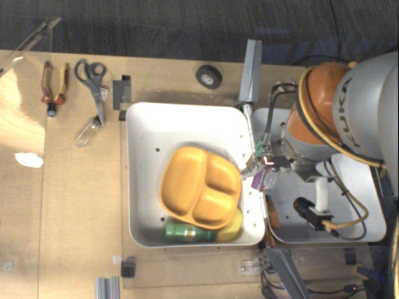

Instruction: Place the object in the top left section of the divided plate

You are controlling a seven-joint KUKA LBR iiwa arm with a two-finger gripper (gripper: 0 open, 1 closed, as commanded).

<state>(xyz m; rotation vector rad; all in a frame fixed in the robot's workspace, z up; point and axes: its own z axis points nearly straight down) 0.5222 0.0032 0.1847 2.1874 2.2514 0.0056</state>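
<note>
Over the right bin, the gripper hangs near the divider, its grasp impossible to judge; the divided plate waits leftward, compartments bare.

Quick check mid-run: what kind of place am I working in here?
Probably a robotics lab bench: a wooden workbench carrying scissors, pliers and a tape roll beside two white bins.
</note>
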